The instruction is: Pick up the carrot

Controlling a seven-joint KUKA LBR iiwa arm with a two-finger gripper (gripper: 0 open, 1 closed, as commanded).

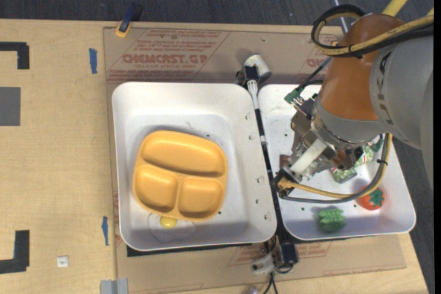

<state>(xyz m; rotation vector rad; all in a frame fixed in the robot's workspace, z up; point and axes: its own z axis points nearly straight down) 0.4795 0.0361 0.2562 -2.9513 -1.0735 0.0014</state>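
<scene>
My gripper (pixel 296 167) is low in the right bin (pixel 396 220), close to that bin's left wall, with the grey arm and its orange band (pixel 358 72) above it. The wrist hides much of the bin's middle. A small orange-red piece with a green top (pixel 373 200) lies near the bin's right side, to the right of the gripper and apart from it; I cannot tell whether this is the carrot. Nothing is visibly held.
A green toy vegetable (pixel 331 218) lies at the right bin's front. A green-and-white item (pixel 346 172) sits under the wrist. The left bin (pixel 127 107) holds a yellow divided plate (pixel 180 173) and a small yellow piece (pixel 167 221). Cables loop around the arm.
</scene>
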